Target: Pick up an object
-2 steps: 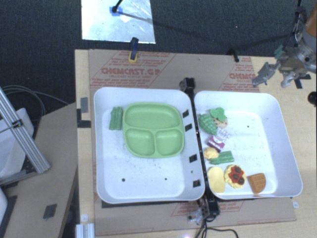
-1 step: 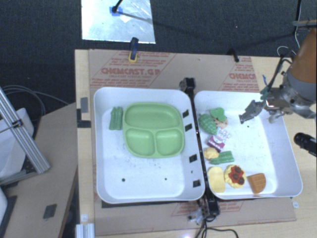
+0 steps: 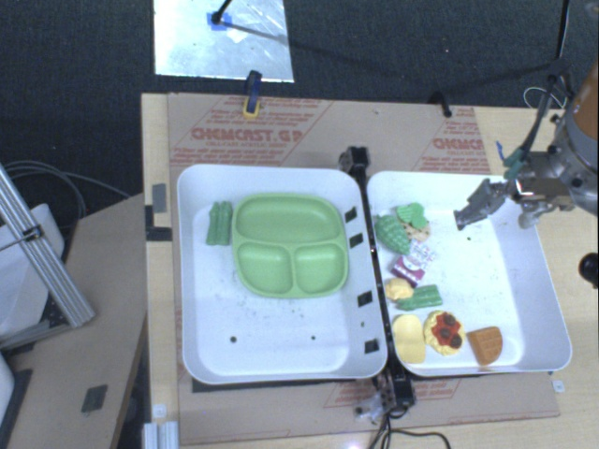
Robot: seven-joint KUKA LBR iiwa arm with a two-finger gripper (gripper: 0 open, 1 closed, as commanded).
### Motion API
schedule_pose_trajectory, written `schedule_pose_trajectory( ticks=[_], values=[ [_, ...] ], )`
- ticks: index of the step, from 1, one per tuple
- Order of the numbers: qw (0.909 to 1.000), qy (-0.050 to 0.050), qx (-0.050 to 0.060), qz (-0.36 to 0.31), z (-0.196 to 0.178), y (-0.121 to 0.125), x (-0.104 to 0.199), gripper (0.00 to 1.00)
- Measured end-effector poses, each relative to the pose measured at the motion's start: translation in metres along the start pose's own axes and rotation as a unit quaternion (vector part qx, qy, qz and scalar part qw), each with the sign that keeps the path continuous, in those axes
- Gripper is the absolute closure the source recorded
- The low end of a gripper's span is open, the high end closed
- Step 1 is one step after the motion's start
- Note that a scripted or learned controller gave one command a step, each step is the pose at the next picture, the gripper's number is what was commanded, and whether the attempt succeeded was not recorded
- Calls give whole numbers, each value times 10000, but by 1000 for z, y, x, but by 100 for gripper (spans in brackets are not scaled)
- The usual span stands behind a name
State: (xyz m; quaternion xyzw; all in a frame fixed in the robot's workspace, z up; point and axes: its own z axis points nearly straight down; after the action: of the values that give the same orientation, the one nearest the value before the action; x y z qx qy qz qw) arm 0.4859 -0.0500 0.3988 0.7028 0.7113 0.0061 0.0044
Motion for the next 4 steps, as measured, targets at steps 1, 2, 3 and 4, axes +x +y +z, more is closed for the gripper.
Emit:
schedule_pose_trajectory(
  ticks=[1,2,3,4],
  values=[
    [9999,-9,122,63,135,-2,-14,0],
    [9999,-53,32,95,99,52,-130,0],
    [10000,-14,5,7,2,33,-61,0],
    [10000,-3,51,1,0,27,10,0]
  ],
)
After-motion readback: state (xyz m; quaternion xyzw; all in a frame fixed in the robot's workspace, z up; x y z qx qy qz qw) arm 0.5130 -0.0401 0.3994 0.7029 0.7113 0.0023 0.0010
